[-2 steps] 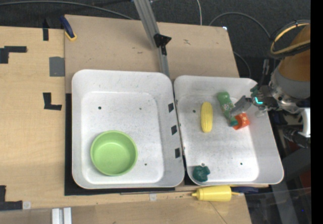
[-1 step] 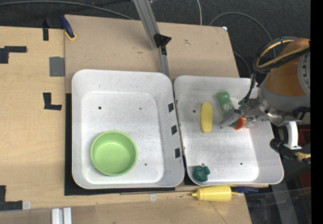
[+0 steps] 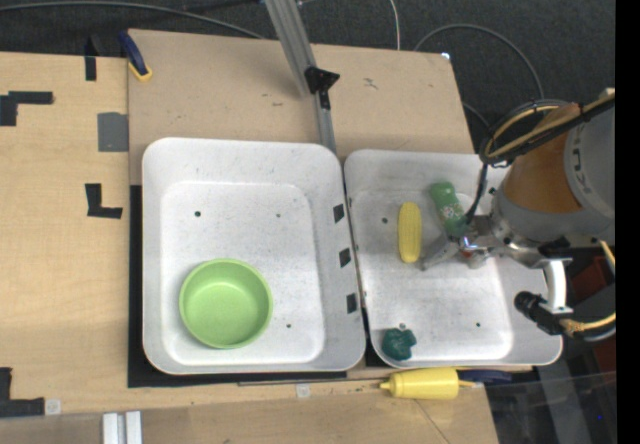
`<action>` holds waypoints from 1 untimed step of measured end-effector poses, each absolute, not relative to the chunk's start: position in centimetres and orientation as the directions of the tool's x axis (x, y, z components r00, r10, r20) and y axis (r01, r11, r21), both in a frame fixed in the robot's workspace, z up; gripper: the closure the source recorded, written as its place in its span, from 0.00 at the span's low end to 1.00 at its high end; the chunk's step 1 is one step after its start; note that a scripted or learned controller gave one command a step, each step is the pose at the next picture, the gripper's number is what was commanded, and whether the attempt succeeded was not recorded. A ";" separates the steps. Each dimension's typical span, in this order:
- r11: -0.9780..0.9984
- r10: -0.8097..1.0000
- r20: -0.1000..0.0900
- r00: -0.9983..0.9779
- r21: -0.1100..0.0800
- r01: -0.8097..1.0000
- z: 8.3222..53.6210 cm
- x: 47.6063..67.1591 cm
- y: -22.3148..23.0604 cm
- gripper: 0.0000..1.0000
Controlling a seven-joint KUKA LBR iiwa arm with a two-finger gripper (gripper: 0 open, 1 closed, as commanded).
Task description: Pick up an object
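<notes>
Right bin (image 3: 430, 317): the pincer (image 3: 452, 240) partly hides a green object (image 3: 444, 198).

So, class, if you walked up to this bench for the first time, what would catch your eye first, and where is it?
Probably the bright green bowl, alone in the near-left corner of the left bin. Next comes the yellow corn cob lying in the right bin, with the gripper low beside it and a green object just behind. A yellow bottle-like item lies outside that bin, along its near edge.
</notes>
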State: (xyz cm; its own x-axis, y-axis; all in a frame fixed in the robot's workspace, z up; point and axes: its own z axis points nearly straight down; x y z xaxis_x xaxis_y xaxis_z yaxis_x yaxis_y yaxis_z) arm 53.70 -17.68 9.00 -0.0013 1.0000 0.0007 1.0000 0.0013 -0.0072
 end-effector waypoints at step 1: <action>0.003 1.000 0.001 -0.003 -0.004 1.000 10.3 53.8 -17.6 1.00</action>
